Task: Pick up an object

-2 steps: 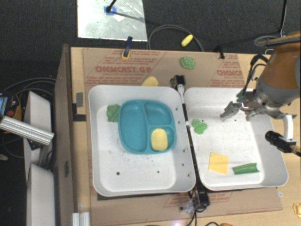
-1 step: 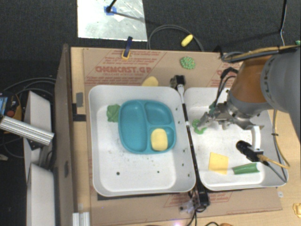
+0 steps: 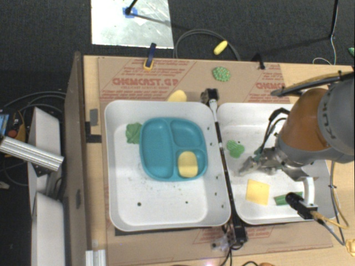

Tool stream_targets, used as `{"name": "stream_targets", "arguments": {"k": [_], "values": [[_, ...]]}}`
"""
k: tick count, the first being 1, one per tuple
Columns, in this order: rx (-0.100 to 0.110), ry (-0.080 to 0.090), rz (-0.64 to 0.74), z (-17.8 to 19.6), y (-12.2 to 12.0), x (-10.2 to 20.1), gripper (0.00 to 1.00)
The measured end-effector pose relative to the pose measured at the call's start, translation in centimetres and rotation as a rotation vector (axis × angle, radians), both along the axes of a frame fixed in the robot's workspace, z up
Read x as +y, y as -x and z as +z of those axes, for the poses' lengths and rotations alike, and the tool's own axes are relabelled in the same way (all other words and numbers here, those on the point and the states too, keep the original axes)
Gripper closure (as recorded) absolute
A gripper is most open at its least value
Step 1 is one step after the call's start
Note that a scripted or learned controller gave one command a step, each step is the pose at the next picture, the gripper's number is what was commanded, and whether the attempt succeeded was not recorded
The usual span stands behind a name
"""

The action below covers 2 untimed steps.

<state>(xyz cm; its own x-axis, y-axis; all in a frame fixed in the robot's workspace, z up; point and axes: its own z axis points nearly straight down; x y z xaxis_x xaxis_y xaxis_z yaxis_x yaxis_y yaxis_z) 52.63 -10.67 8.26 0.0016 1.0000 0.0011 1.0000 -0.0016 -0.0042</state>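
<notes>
One pincer low in the right bin.
Its jaws stand apart, gripping nothing; yellow block just below, green piece just above.

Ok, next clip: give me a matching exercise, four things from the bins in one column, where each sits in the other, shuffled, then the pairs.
Things:
1. blue divided plate
2. yellow oval piece
3. yellow square piece
4. small green piece

Places:
A. right bin, near its front, below the gripper
B. lying in a compartment of the plate
C. middle of the left bin
D. right bin, close to the divider between the bins

Pairs: 1-C, 2-B, 3-A, 4-D
</notes>
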Motion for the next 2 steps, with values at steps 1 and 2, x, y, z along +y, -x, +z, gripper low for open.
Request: {"name": "stream_targets", "arguments": {"k": [1, 2], "values": [[-0.01, 0.004, 0.001, 0.3, -4.3, -3.7, 0.0], [0.0, 0.0, 0.0, 0.1, 1.9, -4.0, 0.0]]}}
